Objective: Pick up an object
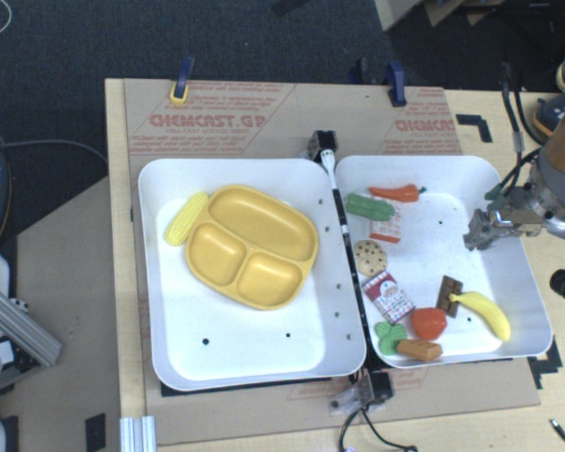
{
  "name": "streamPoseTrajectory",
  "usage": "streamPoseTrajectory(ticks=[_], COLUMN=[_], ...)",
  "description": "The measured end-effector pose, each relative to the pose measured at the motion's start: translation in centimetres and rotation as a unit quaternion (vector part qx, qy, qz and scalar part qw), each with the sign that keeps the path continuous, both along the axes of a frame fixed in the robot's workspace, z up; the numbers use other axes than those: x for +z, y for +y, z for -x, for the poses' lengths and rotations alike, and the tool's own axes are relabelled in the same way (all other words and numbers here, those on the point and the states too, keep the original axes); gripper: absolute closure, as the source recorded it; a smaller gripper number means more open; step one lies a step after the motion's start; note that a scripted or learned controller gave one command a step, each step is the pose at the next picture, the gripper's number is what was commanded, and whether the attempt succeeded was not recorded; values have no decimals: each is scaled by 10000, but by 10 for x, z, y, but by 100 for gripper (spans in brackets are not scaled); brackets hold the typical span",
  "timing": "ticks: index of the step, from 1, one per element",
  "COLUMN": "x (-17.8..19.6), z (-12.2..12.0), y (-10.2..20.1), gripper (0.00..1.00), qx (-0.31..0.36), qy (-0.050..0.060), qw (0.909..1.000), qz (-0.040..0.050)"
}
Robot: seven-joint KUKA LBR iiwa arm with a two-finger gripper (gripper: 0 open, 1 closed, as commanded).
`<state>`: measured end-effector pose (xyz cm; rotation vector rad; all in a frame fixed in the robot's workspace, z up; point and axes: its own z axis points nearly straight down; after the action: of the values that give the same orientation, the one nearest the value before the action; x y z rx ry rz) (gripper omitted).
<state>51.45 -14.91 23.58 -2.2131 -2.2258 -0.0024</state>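
The right bin [424, 243] holds several toy foods. An orange-red pepper [395, 193] and a green packet [370, 206] lie at its far left. A cookie [368, 252] and a red-and-white carton [388, 298] lie below them. Near the front are a tomato [429, 323], a brown sausage [419, 349], a green leaf [388, 335], a brown block [448, 295] and a banana [485, 311]. My gripper [485, 229] hangs over the bin's right side, farther back than the banana, with nothing visibly held.
The left bin [169, 299] carries a yellow divided plate [250, 245] with a corn cob [185, 217] at its left edge. A black divider clip [323, 144] sits between the bins. Blue and yellow clamps [180, 83] hold the cardboard at the back.
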Motion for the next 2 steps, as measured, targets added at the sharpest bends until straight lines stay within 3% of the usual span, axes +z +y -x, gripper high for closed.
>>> streamPoseTrajectory(ticks=[2], x=[-18], z=[37], y=[111], gripper=[100], qx=[1], qy=[19], qw=[10000], qz=[-2])
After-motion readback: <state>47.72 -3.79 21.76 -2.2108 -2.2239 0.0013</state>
